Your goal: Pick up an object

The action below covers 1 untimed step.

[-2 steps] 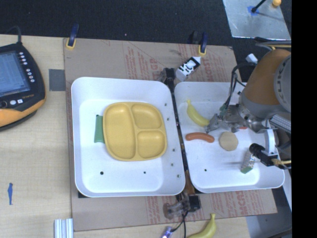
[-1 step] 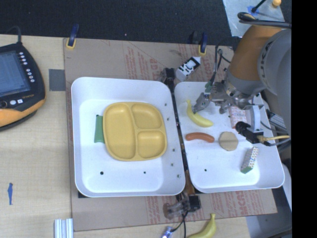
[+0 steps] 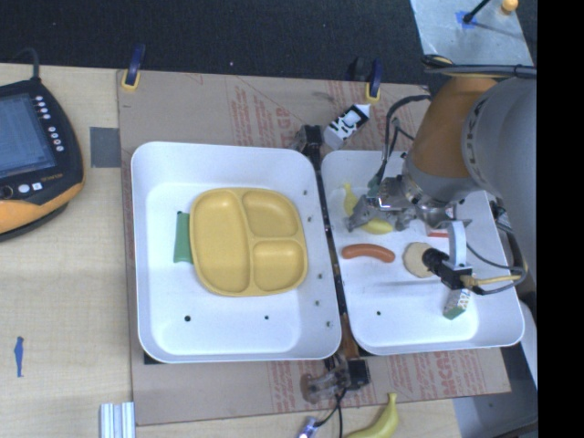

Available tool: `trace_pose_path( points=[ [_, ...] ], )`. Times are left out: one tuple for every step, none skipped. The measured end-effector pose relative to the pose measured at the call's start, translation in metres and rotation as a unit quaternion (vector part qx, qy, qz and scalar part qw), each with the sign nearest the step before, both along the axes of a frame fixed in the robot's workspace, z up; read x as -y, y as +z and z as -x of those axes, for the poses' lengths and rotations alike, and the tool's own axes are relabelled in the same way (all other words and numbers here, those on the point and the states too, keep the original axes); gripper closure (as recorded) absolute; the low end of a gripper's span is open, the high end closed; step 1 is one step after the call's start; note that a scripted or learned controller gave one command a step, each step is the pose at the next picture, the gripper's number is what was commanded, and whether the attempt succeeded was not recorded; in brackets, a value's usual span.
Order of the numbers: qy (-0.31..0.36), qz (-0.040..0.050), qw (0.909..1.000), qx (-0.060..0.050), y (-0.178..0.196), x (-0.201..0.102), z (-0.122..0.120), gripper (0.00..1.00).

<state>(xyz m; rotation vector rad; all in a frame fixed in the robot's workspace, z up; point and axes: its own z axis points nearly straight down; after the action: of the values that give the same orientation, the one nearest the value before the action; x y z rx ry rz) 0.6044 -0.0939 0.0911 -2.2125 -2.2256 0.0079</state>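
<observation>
My gripper [image 3: 372,212] hangs low over the upper left part of the right bin [image 3: 401,336]. Directly under and beside it lies a yellow piece [image 3: 350,199], partly hidden by the gripper's metal. An orange-red sausage [image 3: 368,253] lies just below the gripper, apart from it. To the sausage's right sits a tan round disc [image 3: 415,260]. A small pale green block [image 3: 456,307] rests near the bin's lower right. The arm [image 3: 474,135] covers the bin's upper right.
The left bin [image 3: 155,327] holds a yellow divided plate [image 3: 248,240] with a green strip [image 3: 182,237] sticking out at its left. A teach pendant [image 3: 32,158] lies on the bench at far left. A banana [image 3: 379,420] lies below the bins.
</observation>
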Motion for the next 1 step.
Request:
trace_pose_path(
  points=[
    [-0.001, -0.0010, 1.0000, 0.002, 0.0009, 0.0114, -0.0519, 0.00]
  ],
)
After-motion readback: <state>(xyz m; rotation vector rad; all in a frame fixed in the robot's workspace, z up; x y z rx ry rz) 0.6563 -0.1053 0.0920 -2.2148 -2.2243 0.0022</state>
